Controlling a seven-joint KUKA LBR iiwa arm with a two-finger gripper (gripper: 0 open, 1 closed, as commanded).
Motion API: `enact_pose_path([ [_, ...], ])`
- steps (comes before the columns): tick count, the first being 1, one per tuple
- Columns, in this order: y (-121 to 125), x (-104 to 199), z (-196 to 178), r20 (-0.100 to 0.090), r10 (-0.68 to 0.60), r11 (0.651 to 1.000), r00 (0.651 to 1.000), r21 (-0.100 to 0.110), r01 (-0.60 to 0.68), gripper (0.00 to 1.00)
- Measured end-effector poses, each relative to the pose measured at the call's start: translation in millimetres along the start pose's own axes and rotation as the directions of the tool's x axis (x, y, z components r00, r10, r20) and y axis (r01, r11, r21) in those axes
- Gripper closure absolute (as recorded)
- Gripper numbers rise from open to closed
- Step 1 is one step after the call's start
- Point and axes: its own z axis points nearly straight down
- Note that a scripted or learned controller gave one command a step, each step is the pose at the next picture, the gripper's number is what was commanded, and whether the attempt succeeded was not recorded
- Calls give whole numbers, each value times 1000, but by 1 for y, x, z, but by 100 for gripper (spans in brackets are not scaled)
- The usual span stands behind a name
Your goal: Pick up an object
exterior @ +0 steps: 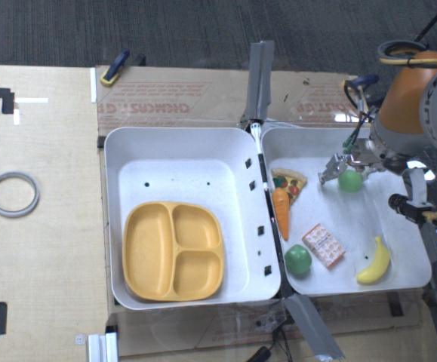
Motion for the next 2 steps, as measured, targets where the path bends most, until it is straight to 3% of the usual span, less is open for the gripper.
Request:
enact_pose_path([
  [1, 0, -1, -10, 1, 0, 1000, 1000, -1, 0, 100],
  [2, -73, 73, -107, 0, 61, 998, 998, 0, -61, 100],
])
